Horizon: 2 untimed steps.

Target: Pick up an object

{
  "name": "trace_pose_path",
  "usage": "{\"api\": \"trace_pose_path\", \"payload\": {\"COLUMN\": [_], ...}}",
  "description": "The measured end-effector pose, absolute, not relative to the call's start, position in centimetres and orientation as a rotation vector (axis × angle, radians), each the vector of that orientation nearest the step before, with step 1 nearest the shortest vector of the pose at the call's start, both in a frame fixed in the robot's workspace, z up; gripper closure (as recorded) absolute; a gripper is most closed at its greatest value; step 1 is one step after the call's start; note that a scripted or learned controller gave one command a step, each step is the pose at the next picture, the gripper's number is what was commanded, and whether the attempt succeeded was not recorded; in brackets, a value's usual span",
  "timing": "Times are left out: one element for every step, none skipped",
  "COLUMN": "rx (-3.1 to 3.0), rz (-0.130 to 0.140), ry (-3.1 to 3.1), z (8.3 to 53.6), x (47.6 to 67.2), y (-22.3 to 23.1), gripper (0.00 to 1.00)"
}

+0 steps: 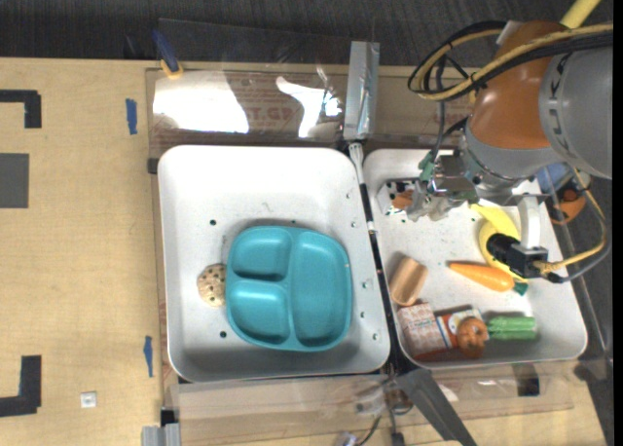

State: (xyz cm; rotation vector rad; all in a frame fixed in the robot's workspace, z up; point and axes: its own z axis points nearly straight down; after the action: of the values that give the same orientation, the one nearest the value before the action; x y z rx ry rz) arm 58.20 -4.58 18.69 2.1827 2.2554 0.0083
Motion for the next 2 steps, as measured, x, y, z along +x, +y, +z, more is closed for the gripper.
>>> {"api": "trace_pose_path", "payload": {"rx": [1.950,1.845], "rz": [0.004,-0.006], "ry": [2.459,2.546], "z": [22.6,18.3], "x": [59.6,61.3], "y": [0.5,-5.5], "gripper": [1.00,1.00]}}
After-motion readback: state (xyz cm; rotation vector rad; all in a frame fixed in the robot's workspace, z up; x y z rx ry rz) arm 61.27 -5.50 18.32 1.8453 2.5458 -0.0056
